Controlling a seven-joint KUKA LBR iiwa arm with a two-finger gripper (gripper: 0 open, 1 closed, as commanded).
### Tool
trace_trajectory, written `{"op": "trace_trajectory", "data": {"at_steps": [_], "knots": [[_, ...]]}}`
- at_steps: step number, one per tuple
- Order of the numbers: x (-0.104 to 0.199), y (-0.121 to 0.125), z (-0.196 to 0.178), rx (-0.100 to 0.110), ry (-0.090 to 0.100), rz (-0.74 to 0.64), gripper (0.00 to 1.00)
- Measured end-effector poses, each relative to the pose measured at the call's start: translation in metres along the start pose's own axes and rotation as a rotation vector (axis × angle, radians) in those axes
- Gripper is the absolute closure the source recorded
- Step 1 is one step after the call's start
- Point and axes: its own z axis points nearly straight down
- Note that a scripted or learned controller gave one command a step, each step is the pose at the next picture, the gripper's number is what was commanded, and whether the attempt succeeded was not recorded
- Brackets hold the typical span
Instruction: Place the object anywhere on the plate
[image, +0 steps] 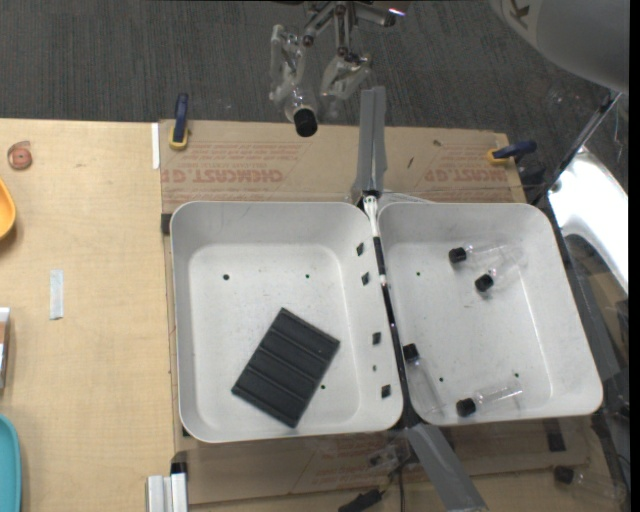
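Dark plate (287, 366) lies tilted in left bin (200, 250); three clear vials (484, 277) (black-capped) scatter right bin (560, 300); end effector state untellable.

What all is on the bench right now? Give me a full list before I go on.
left bin: one, white, left of the divider.
ribbed plate: one, black, lying flat and turned at an angle in the left bin, lower middle.
right bin: one, white, beside the left bin.
clear vials with black caps: three; two near the right bin's top, one at its lower edge.
clamps: two, blue and yellow, at the cardboard's back corners.
cardboard sheet: one, brown, under the bins.
orange item: one, at the left edge, cut off.
arm: grey, top right corner.
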Motion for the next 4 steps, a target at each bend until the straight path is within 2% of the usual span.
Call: {"op": "trace_trajectory", "data": {"at_steps": [4], "knots": [[0.001, -0.008, -0.035, 0.005, -0.023, 0.02, 1.0]]}}
